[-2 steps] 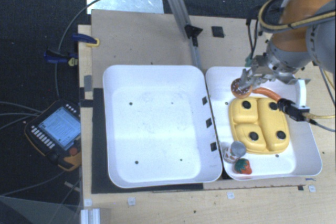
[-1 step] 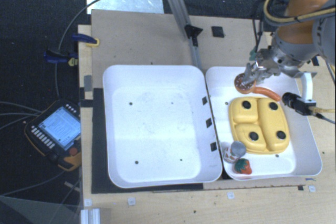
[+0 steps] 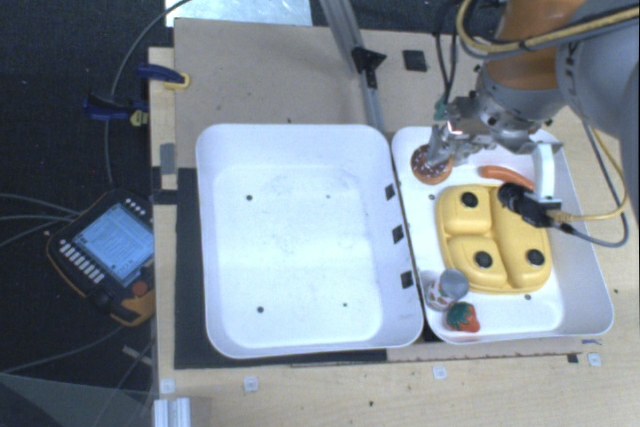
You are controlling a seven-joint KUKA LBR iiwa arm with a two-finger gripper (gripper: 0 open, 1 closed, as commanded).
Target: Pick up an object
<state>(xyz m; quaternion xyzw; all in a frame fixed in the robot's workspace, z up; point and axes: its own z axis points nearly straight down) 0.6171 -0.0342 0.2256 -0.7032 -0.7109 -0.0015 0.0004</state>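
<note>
- The grey two-finger gripper (image 3: 440,143) hangs over the far left corner of the right-hand shallow white bin (image 3: 585,310).
- A round brown disc-like object (image 3: 432,167) lies directly beneath its tip (possibly touching).
- Whether anything is grasped cannot be told.
- A large yellow moulded plastic piece (image 3: 493,237) lies nearer the camera.

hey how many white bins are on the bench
2: the left bin and the right bin sit side by side; the right one holds a yellow toy and smaller items.
</note>
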